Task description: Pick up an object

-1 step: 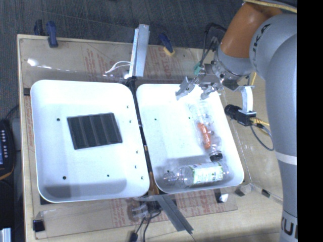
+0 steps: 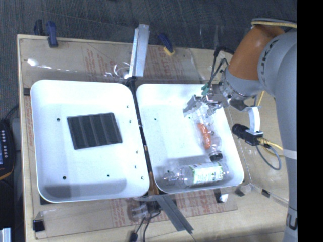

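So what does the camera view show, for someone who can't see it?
A grey robot arm's gripper hovers over the right white bin, which holds a clear plastic bottle and a clear bottle with orange inside. The left white bin holds a dark ribbed rectangular mat.

white bins (image 2: 45, 100), dark grey ribbed mat (image 2: 95, 130), clear bottle (image 2: 198, 175) w/ white label, orange-filled one (image 2: 207, 135)

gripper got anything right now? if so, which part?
Cannot tell. The gripper sits at the top end of the clear bottle with orange inside in the right bin, but a hold isn't visible.
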